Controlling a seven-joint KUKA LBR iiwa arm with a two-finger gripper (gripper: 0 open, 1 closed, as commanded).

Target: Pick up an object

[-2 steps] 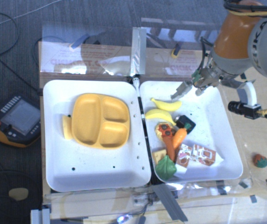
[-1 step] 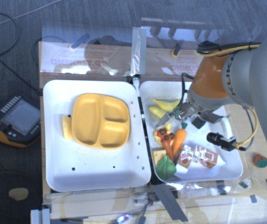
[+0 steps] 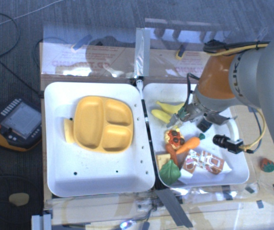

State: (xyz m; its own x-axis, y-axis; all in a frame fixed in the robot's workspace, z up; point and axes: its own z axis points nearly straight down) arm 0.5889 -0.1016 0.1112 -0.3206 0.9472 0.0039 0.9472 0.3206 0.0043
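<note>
At the far left of the frame a handheld control pendant [image 3: 18, 123] lies on the floor, well apart from the table [image 3: 60, 63]. The left bin [image 3: 55, 176] holds a yellow divided plate [image 3: 103, 123], lying flat in the middle left of the picture.

Right of the centre divider, the right bin [image 3: 240, 174] carries the candidates for the pick. A yellow banana [image 3: 163, 110] lies in the bin's upper left part. Below it sit a small pizza-slice toy [image 3: 174, 138], an orange carrot [image 3: 187, 146], a green leafy vegetable toy [image 3: 169, 171] at the lower left corner, and a red-and-white packet [image 3: 205, 162] toward the lower middle.

The end effector [image 3: 182, 115] hangs low over the bin, just beside the banana's right end and above the pizza toy. Whether it is spread or pressed together I cannot tell; the wrist and its fittings blur the tips, and nothing is visibly pinched.

The risks, as I judge them: the items lie crowded and touching, so a descent here could land on the banana's tapered end and squirt it aside, or straddle two toys at once and close on neither. The carrot's rounded body would likely roll from a shallow grip. The dangling cable [image 3: 252, 143] at the right could also brush the bin's wall.
</note>
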